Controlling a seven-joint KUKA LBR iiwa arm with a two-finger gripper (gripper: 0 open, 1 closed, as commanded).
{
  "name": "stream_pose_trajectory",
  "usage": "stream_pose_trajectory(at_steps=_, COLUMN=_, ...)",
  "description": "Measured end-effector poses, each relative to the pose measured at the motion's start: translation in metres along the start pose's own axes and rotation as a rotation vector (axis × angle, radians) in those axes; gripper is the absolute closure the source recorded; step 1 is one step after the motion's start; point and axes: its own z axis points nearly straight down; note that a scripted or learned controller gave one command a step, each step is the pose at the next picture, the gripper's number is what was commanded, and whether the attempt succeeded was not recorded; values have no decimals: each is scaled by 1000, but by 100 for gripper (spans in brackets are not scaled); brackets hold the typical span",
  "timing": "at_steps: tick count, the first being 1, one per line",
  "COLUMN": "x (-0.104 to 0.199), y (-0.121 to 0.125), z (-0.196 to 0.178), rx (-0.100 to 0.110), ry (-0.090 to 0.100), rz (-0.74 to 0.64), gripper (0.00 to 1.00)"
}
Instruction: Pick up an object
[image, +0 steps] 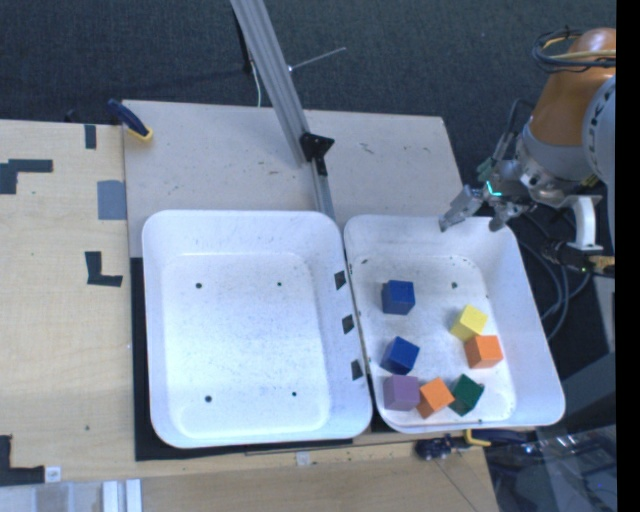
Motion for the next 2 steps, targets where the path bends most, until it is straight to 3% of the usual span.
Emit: stream_pose_trajectory(at_steps=2, x=6, y=-12, z=111, rx=5, ry=1, rz=0, gripper=0)
